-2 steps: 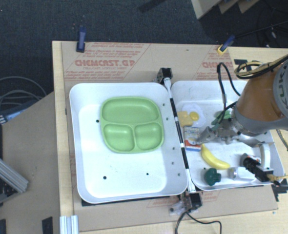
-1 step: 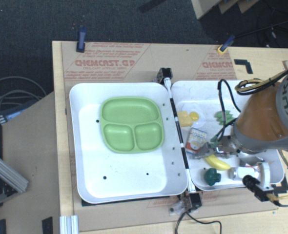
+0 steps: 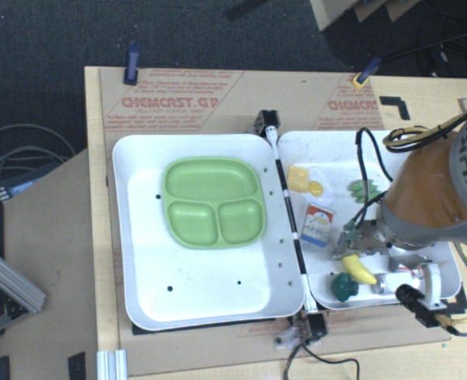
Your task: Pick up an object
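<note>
The arm (image 3: 431,184) is seen entering from the right edge of the frame, its orange band bent down over the right bin (image 3: 328,145). The end effector (image 3: 352,242) is lowered into that bin at right of centre, just above a yellow banana (image 3: 358,271). Whether it is clenched or released cannot be told, since it is hidden under the wrist and cabling.

The banana is lain in the lower part of the right bin, and a dark green object (image 3: 344,287) is touching it at its lower left. A small carton (image 3: 317,224) with red and blue print is placed just left of the end effector. A yellow item (image 3: 299,180) is found in the upper part of the bin, with a smaller yellow piece beside it, and a green leafy piece (image 3: 363,187) is set to its right, near the arm.

The left bin (image 3: 138,283) is occupied by a green divided tray (image 3: 214,200) in its upper half. Both bins are carried by the desk (image 3: 107,212).
</note>
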Motion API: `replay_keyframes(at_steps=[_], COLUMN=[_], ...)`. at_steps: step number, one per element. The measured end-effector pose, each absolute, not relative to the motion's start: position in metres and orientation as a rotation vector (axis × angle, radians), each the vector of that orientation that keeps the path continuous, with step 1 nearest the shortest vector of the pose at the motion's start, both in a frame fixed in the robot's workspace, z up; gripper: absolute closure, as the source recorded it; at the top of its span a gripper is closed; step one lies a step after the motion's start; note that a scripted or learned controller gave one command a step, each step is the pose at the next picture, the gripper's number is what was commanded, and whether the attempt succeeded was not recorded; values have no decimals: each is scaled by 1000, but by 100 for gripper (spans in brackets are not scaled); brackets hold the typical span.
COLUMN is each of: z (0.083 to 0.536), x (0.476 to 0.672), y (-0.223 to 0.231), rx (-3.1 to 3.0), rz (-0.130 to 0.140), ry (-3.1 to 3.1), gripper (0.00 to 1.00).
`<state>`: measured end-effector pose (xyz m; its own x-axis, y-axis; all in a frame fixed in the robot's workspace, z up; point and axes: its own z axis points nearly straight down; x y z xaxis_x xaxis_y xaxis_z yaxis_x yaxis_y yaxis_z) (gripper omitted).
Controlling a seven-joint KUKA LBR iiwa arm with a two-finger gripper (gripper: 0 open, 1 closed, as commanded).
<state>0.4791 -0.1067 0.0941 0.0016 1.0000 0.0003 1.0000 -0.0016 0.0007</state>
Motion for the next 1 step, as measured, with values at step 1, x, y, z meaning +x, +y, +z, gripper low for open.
replay_keyframes(at_steps=[1], z=[185], x=[507], y=[-35], rx=[2220], rz=[1], ry=[2223], gripper=[100])
